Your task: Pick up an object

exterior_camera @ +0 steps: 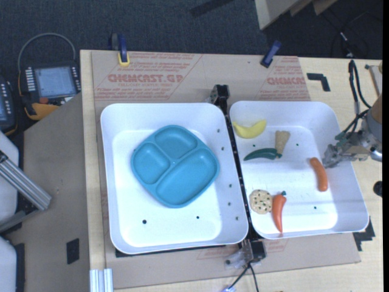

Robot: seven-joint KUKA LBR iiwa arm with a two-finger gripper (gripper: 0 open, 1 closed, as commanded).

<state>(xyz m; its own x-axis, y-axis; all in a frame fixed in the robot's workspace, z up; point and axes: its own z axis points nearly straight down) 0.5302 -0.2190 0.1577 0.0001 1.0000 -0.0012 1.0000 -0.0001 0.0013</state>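
My gripper [335,154] at right bin [346,221] right rim, just beside hot dog [318,174]. Nothing between fingers. Same bin: banana [250,128], green pepper [262,154], cone [282,141], cookie [260,201] touching carrot [278,210]. Left bin [121,224]: blue divided plate [175,165].

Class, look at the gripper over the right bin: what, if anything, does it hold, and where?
Nothing shows between the gripper fingers; the sausage lies beside it.
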